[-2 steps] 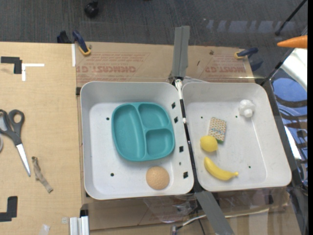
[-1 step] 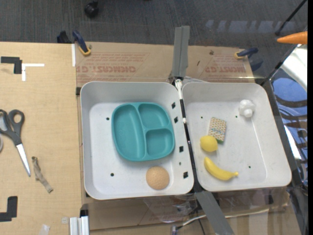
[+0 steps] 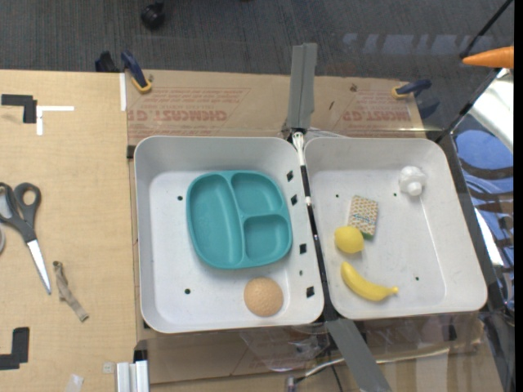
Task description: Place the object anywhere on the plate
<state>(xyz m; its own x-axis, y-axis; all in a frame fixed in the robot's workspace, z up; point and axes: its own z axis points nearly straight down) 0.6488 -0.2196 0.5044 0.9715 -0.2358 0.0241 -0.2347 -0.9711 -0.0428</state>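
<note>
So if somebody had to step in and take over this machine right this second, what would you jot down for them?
Hand: I can only make out a bit of orange at the top right corner, away from both bins; nothing is being carried.
Left bin: teal plate with three compartments, nothing on it. A tan ball lies in the bin just below the plate, apart from it.
Right bin: banana, small yellow fruit, patterned packet, white object.
Done: nothing yet.
Left: pick up an object and set it on the plate.
</note>
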